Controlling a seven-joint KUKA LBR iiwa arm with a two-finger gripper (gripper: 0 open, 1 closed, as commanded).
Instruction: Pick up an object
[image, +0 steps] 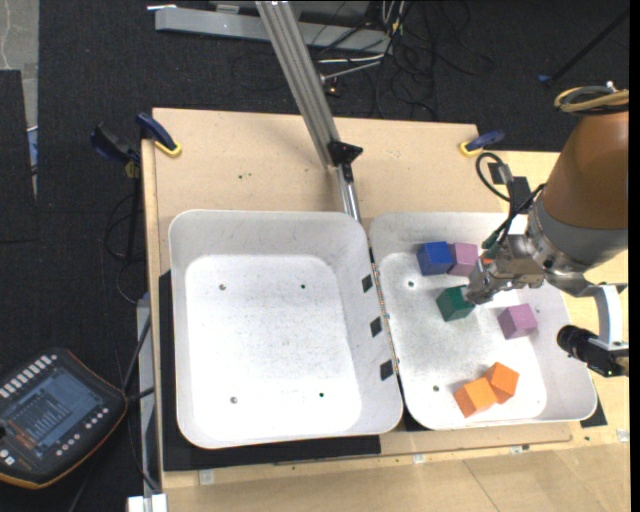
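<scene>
Worktop (260, 160) carries two white bins. Left bin (270, 325): bare floor, open room throughout. Right bin (420, 400) holds all blocks. Tool (478, 290) sits low at the green block (455, 303), touching its right side; degree of opening cannot be told. From the green block: blue block (434, 257) just behind, purple block (518, 320) right, orange blocks (487, 388) toward the front rim.

Arm (590, 190) cut off at right edge; pink block (465, 257) partly hidden behind it
</scene>
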